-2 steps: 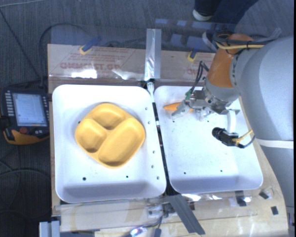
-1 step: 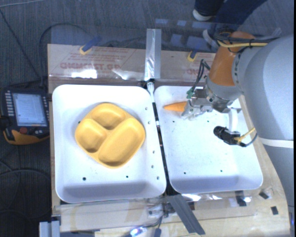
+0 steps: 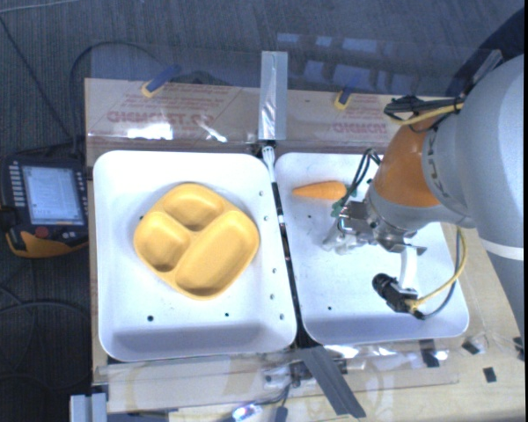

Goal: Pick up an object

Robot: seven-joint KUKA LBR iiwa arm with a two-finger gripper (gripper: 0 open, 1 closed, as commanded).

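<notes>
Closest to your camera is the arm (image 3: 497, 139), its grey bulk reaching in over the right bin (image 3: 378, 331) with the orange band (image 3: 403, 172) just above the wrist. Below that band the gripper (image 3: 345, 229) points down at the bin floor, low enough that you would judge it to be going for a pick. The carrot (image 3: 319, 190) is the likely target: it lies on its side just beyond the gripper and slightly to the outside of it, near but not between its tips, so nothing is held yet. It sits close to the bin's far corner wall, which leaves little room to come down around it from that side. The yellow dish (image 3: 196, 238), a three-part plate, lies well off to the gripper's far side in the middle of the left bin (image 3: 123, 328), out of the way of this try. A black and yellow cable (image 3: 396, 294) loops from the wrist down onto the bin floor on the near side of the gripper. You cannot tell whether the gripper is open or closed: its tip is a pale blur against the white floor, and the wrist covers its upper part. The arm also hides the right bin's far right corner, so anything lying there is beyond your sight.
</notes>
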